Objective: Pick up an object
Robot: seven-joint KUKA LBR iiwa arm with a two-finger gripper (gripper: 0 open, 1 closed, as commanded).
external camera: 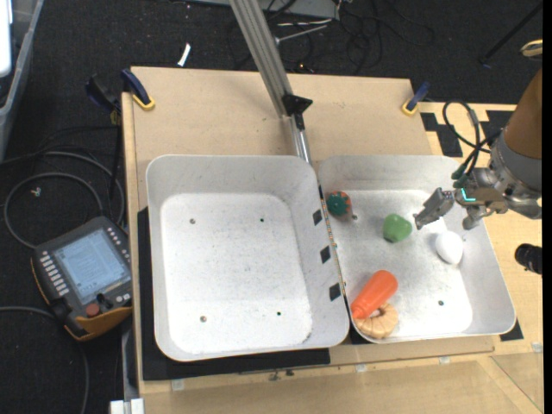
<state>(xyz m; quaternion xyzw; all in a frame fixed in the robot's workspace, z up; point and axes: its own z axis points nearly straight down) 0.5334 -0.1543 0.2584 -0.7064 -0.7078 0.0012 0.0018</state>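
Nearest: tan ring (pixel 378 321) under orange carrot (pixel 375 291). End effector (pixel 452 210) open, empty, over white ball (pixel 448 247); pick pending.

Arm (pixel 526 145) cut off at right edge; clear tub (pixel 17 33) cropped left.

No text, label or number can be read on the bins, objects or bench.
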